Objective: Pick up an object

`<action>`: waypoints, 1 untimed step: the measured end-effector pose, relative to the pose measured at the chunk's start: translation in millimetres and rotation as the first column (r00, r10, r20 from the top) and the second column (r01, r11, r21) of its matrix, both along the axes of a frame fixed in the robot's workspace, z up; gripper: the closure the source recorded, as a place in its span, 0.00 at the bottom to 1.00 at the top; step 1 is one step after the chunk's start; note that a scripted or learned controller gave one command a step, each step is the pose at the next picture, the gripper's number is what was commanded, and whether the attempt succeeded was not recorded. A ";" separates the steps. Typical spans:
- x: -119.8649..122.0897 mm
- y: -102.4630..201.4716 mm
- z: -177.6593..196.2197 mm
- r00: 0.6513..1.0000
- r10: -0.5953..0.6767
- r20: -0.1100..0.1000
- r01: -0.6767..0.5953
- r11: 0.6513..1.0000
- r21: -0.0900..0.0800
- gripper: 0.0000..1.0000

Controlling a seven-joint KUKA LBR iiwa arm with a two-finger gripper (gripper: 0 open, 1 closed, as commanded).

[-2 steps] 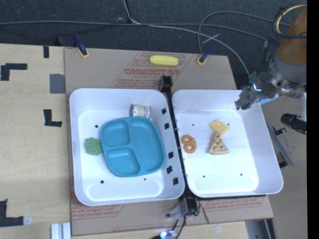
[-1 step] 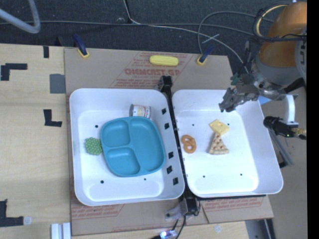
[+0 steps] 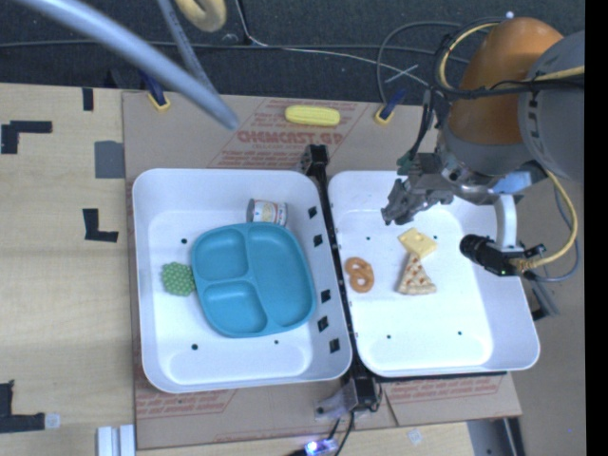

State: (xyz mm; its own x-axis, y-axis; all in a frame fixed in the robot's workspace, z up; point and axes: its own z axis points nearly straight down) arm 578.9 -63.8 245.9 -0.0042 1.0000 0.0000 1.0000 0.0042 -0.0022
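My gripper hangs over the back middle of the right bin, its dark fingers pointing down and to the left. Just below and right of it lies a yellow cheese wedge. A waffle-textured pizza-slice piece sits in front of the cheese, and a small brown pretzel lies near the bin's left wall. Nothing shows between the fingers.
The left bin holds a blue divided plate, a small tin can behind it and a green knobbly toy at its left. A yellow corn-like object lies on the cardboard behind the bins. Cables trail at the right.
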 end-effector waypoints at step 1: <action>-0.4 45.2 -3.5 1.000 0.001 0.001 -0.001 1.000 0.001 1.00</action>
